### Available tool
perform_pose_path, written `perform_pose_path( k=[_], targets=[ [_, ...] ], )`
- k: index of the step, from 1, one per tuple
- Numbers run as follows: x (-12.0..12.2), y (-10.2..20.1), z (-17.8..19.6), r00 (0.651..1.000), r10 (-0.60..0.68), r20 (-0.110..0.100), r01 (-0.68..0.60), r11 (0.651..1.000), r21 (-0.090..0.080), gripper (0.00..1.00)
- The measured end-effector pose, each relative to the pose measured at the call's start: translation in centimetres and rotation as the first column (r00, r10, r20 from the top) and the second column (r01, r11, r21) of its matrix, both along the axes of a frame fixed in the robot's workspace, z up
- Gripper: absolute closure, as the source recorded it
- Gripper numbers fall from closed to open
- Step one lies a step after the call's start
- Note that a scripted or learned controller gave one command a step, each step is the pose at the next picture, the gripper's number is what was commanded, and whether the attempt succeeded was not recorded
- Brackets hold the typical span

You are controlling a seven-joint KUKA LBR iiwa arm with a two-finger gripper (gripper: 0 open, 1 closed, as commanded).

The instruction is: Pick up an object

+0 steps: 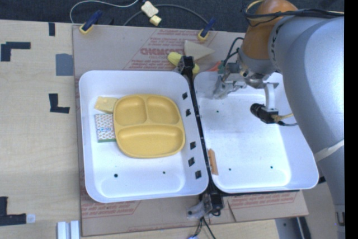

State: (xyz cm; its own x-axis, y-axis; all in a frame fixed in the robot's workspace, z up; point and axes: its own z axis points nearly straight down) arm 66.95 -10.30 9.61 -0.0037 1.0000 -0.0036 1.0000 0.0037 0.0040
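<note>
The yellow divided plate [149, 125] is the most prominent candidate for the pick; it lies flat in the middle of the left bin [100, 176], nearer the bin's far edge than its near one. Its long axis runs roughly parallel to the bin's far edge, with the two small compartments toward that edge and the single large compartment toward the near edge. Two smaller items sit along the plate's left side, toward the bin's left edge: a pale yellow wedge [105, 103] at the far end and a patterned sponge-like block [104, 126] just nearer, both touching or slightly under the plate rim. A thin orange strip [212, 161] lies in the right bin [268, 176] against its left wall. The gripper [228, 83] hangs over the far-left corner of the right bin, well apart from the plate; whether its fingers are spread or closed cannot be determined, and nothing is seen between them. Judged from this, the pick is not yet done: approach, closure and lift all remain.
</note>
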Motion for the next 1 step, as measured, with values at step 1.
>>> perform_pose_path(
  k=[1],
  targets=[
    [0.01, -4.91, 11.27, 1.000, -0.006, 0.005, 0.006, 1.000, 0.000, 1.00]
  ],
)
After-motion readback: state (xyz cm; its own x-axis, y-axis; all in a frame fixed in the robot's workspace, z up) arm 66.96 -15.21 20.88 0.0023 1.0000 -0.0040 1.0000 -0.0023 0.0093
